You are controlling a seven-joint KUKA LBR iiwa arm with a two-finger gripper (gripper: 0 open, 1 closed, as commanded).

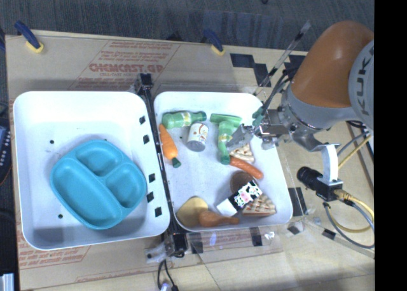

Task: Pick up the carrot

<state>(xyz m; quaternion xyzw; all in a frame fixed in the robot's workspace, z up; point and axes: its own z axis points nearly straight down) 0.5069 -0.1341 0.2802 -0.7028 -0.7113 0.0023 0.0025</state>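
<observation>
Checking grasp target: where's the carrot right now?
The carrot lies in the right bin, against its left wall, just left of the small can and below the green bottle.

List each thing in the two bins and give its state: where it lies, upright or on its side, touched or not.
Carrot: lying along the right bin's left wall, untouched.
Green bottle: on its side.
Second green bottle: lying by the gripper.
Small can: tipped over.
Hot dog: lying flat.
Waffle: flat, near corner.
Blue plate: flat in the left bin.

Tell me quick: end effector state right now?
End effector: open or shut cannot be told; it sits above the right bin, away from the carrot.
</observation>
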